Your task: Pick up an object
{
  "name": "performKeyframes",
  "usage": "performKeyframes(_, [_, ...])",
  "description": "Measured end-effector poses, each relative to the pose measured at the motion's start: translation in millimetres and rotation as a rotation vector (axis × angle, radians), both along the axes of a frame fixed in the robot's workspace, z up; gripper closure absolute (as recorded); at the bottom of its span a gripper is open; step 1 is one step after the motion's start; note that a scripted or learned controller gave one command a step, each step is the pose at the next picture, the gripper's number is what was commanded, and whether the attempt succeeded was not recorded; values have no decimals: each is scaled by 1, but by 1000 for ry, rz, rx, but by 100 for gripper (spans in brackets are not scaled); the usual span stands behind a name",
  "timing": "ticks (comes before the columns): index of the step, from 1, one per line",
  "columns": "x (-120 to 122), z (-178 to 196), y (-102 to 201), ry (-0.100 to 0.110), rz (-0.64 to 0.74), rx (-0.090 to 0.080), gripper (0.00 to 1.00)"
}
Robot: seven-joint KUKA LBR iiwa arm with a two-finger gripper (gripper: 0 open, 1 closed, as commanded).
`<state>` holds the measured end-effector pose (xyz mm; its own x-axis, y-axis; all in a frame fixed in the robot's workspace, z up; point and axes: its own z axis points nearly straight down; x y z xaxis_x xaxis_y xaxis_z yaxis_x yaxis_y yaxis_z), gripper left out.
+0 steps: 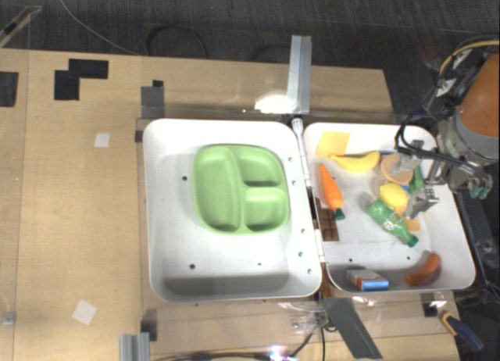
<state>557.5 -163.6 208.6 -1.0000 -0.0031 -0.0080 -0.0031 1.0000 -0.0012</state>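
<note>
We judge the pick to be at its early-to-middle stage: nothing is lifted yet, and every object we can see rests on the floor of a bin. The arm (476, 117) comes in from the right and hangs over the right bin (461, 262), with the hand (422, 195) low over the clutter near that bin's right side. The dark parts of the hand blur into the objects below it, so we cannot tell whether it is wide or narrow, and we see nothing clearly held in it.

The likeliest targets lie right under or just beside the hand. The lemon (393, 195) sits just to its left, and the green bottle (391, 221) lies tilted just below and to the left, its neck pointing toward the bin's lower right. A banana (355, 162) lies above and to the left, beside a yellow card (332, 144) near the top corner. A round tan piece (394, 168) sits close above the lemon. Farther off are a carrot (331, 186) along the left wall, a brown bar (329, 223) below it, a small blue and orange block (369, 280) at the bottom edge, and a reddish sausage (423, 269) at the lower right.

The left bin (164, 258) holds a green divided tray (240, 187), well apart from the hand. What remains, as we read it, is to close on one object, most plausibly the lemon or the bottle, and raise it clear of the tabletop (70, 219) bins.
</note>
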Motion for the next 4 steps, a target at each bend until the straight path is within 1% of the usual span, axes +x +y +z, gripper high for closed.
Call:
performKeyframes(1, [-14,-94,-12,5,-179,2,0])
performKeyframes(2, [-29,-118,-10,-8,-248,1,0])
performKeyframes(3, [-20,-118,30,-10,-221,1,0])
performKeyframes(4, [-55,-117,62,-14,-311,2,0])
